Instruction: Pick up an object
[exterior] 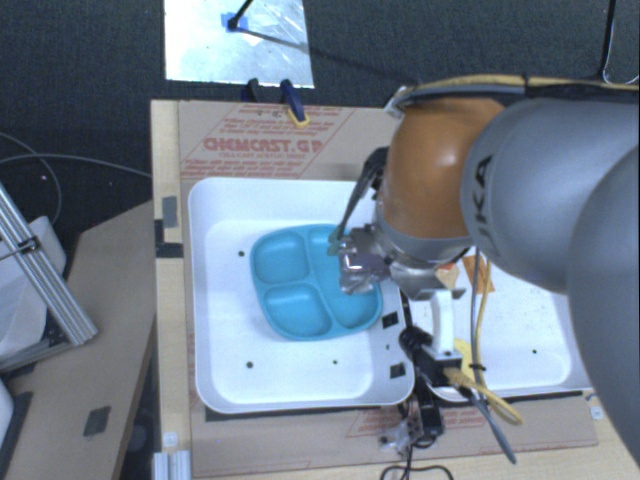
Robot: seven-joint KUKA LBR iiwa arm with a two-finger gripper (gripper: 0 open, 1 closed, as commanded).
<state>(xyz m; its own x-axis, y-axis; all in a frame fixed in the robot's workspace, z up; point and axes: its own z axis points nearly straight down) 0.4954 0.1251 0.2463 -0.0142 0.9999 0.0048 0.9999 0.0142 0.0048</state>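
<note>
A light blue divided plate (305, 283) lies flat in the middle of the left white bin (222, 348), its three compartments facing up. My gripper (353, 266) hangs below the orange-banded wrist, right over the plate's right edge, close to the wall between the two bins. The bulky grey arm hides the plate's right rim and whatever lies under the wrist.
The right bin (530, 353) is mostly covered by the arm; a bare white strip of its floor shows at the front right. Behind the bins lie a printed cardboard sheet (265, 143) and a shiny foil square (240, 28).
</note>
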